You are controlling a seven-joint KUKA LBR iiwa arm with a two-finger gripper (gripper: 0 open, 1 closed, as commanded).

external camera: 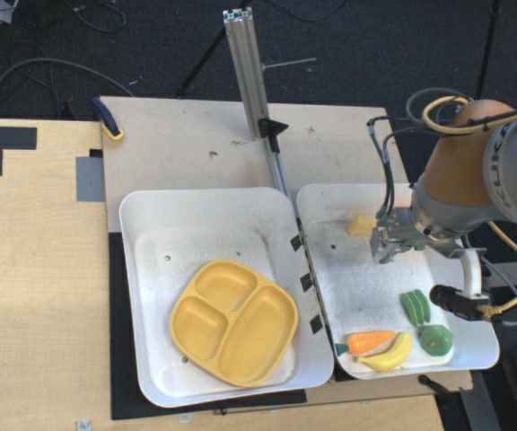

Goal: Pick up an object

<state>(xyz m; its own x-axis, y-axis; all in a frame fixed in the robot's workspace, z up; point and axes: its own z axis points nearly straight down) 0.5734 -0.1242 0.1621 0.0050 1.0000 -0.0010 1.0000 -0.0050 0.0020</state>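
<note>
The gripper (391, 243) hangs low over the upper part of the right bin (348, 281), its dark fingers pointing down toward the bin floor, and whether they are spread or closed cannot be made out at this slant; nothing is seen between them. Just to its left, touching or very nearly touching the fingertips, lies a small pale yellow piece (361, 226), which I judge to be the object it is going for (the task names no particular one). It looks like a soft-edged, blocky lump, paler than the other toys and low against the white floor, so its outline is hard to read. The main risk from here is that the fingers come down beside the piece rather than around it, nudge it toward the bin's left wall and close on air; its low profile would also let it slip out under the fingertips. Above the gripper the wrist rises into the orange band (460, 155) and the grey arm that reaches in from the right. Farther out, at the near end of the same bin and well apart from the gripper, sit a green pepper-like piece (415, 306), a round green fruit (435, 338), an orange carrot (370, 341) and a yellow banana (389, 354), the last two touching. The left bin (151, 241) holds a yellow divided plate (233, 321), lying flat.
</note>
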